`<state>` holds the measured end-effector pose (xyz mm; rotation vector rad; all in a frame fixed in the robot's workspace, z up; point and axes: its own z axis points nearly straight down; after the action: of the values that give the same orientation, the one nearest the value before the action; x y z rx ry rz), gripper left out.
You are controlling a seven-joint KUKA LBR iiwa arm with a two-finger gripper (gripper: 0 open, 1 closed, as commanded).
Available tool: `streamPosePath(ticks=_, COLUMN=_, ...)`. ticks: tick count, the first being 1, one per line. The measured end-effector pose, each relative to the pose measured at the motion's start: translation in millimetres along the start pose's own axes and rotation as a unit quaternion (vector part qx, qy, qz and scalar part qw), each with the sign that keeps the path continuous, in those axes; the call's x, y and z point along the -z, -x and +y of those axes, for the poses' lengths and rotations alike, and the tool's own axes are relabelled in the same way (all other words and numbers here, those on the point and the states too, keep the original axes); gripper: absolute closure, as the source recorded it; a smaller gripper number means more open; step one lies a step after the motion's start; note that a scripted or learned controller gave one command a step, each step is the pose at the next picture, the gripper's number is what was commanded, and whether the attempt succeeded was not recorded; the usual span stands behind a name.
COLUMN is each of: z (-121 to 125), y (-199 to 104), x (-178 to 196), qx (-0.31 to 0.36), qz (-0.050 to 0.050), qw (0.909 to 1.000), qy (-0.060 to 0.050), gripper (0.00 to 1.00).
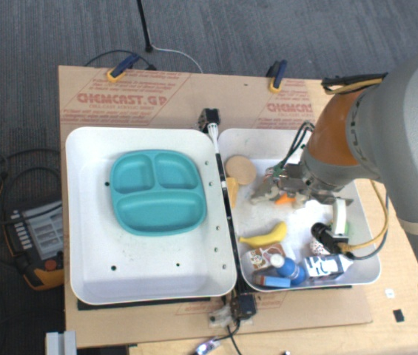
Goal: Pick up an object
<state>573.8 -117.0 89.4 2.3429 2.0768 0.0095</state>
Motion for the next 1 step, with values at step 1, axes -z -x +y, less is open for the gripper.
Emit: streamPosePath(ticks=1, z=38.0, y=-2.4, x=-1.0, qx=0.049, qz=0.0, qw=0.9988, qy=-0.003, gripper=0.0)
